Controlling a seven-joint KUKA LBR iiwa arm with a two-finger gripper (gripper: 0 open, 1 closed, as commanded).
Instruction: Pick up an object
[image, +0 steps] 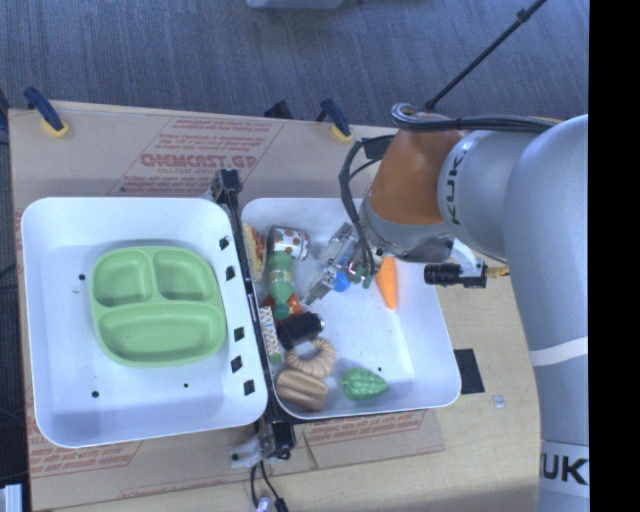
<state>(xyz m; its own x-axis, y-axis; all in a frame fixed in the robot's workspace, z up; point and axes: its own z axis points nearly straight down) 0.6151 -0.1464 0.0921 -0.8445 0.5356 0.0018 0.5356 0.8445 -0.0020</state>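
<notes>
From the overhead camera view, my pincer (335, 268) hangs low in the right bin (425, 345), fingers spread apart and gripping nothing. The nearest candidate is the orange carrot (387, 283), just to its right; I should centre over it, align across its narrow width, then close. Toys crowd the bin's left wall beyond my pincer: a green bottle (279, 272), a black block (299, 327). The bin floor below and right lies open.
</notes>
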